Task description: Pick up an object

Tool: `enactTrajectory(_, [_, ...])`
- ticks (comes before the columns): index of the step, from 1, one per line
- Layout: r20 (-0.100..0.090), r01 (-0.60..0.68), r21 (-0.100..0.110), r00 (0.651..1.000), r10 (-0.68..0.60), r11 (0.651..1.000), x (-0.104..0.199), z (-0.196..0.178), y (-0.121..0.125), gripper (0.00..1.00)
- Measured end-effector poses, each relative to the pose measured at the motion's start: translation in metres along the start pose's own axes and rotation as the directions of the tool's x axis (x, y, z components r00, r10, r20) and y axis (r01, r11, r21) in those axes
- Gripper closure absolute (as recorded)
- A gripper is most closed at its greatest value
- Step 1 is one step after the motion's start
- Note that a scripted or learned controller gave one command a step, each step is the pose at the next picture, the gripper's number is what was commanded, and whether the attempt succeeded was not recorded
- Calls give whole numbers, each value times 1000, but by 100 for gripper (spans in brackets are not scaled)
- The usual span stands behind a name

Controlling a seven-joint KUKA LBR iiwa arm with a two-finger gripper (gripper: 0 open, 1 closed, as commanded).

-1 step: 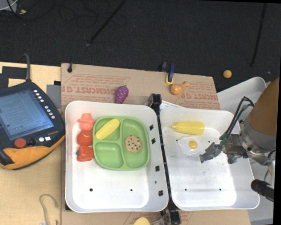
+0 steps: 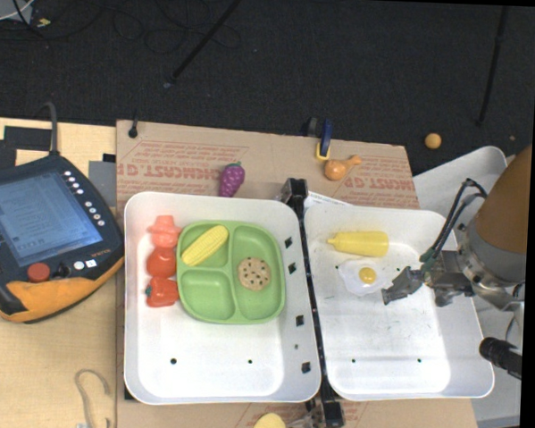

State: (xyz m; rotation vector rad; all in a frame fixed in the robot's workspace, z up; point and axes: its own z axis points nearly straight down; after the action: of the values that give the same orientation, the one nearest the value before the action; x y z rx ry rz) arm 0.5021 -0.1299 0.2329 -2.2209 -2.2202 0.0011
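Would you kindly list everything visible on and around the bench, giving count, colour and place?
bins: two, white, side by side on the bench
divided plate: one, green, left bin
corn cob: one, yellow, plate's upper-left compartment
cookie: one, tan with dark chips, plate's right compartment
red toys: a column, red and pink, left of the plate
yellow bottle-like toy: one, right bin, upper part
fried egg: one, white with yellow yolk, right bin
grapes: one bunch, purple, cardboard behind the left bin
pear-like toy: one, orange, cardboard behind the right bin
teach pendant: one, grey and orange, far left
pincer: one, dark, over the right bin beside the egg
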Motion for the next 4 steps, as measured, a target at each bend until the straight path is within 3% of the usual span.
enactTrajectory(1, [-2, 2, 7, 1000, -2, 1000, 6, 61, -7, 0])
enactTrajectory(3, [-1, 1, 2, 1000, -1, 1000, 6, 148, -11, 0])
enactTrajectory(4, [0, -6, -1, 1000, 6, 1000, 4, 135, -11, 100])
